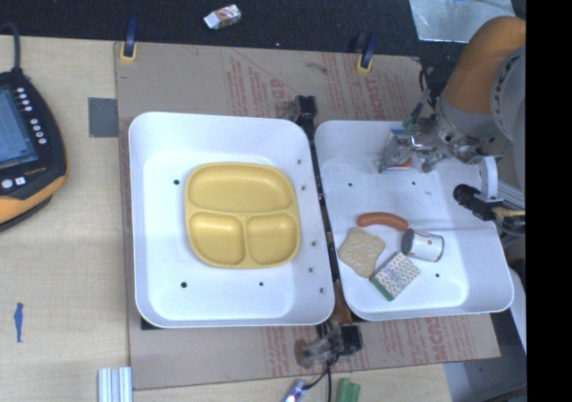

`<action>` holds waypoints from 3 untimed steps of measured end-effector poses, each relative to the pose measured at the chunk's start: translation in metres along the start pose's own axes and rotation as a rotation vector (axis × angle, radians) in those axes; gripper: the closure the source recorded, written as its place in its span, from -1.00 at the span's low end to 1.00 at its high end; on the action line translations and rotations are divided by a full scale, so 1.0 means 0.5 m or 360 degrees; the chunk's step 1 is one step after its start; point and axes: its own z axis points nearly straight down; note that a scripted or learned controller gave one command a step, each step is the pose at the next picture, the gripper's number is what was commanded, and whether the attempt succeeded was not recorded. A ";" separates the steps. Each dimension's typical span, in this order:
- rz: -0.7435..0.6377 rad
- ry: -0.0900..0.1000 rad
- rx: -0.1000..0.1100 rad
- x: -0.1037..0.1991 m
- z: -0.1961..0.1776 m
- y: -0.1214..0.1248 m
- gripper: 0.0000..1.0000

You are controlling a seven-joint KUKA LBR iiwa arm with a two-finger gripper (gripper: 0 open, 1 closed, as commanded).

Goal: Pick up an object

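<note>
The right bin [357, 297] holds a red-orange sausage [382, 221], a slice of toast [361, 252], a small grey and white can [422, 246] lying on its side, and a green-patterned packet [395, 276]. All four lie in the bin's front half. My gripper [400, 156] hangs over the bin's far part, above and behind the sausage, with nothing seen between its fingers. The grey arm with its orange band [487, 52] comes in from the right.
The left bin [156, 293] holds a yellow divided plate [242, 213]. A teach pendant [22, 150] lies at the left edge of the bench. A small wrapper [222, 17] sits on the dark floor behind. Clamps [306, 108] join the bins at the middle.
</note>
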 end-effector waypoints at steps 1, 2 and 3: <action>0.0001 -0.0003 -0.0006 -0.026 -0.001 0.001 -1.00; 0.0001 0.0000 -0.0002 -0.019 -0.001 0.000 -1.00; 0.0001 -0.0003 -0.0007 -0.029 -0.001 0.001 -1.00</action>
